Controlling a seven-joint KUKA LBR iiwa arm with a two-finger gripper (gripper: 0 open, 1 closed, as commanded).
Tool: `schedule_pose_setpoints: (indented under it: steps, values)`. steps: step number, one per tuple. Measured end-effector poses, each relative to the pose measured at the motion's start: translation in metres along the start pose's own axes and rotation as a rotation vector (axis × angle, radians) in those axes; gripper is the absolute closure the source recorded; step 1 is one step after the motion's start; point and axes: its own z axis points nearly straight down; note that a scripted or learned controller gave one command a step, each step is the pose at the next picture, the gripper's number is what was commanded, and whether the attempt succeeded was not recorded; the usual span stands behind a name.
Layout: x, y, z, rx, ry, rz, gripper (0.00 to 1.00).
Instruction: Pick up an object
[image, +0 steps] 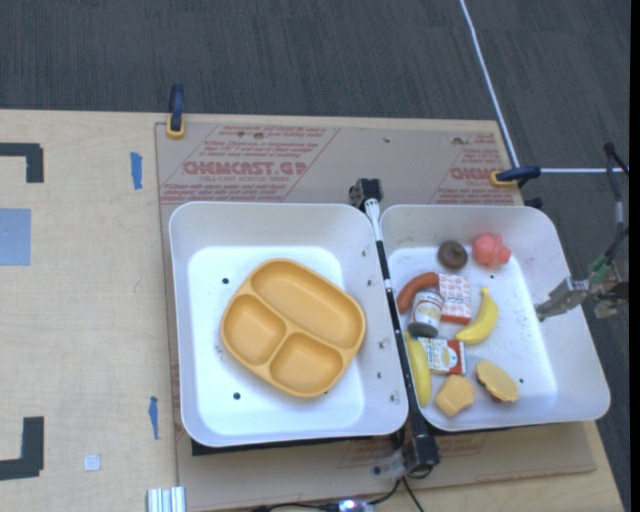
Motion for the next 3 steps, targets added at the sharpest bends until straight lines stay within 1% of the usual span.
schedule_pose_setpoints:
  steps: [1, 2, 3]
  values:
    - [0.047, -0.011, 0.125, 0.002, 0.001, 0.000, 0.00]
    - [0.105, -0.007, 0.148, -0.011, -0.005, 0.003, 0.00]
    - [0.108, -0.004, 0.136, -0.017, 0.000, 0.001, 1.00]
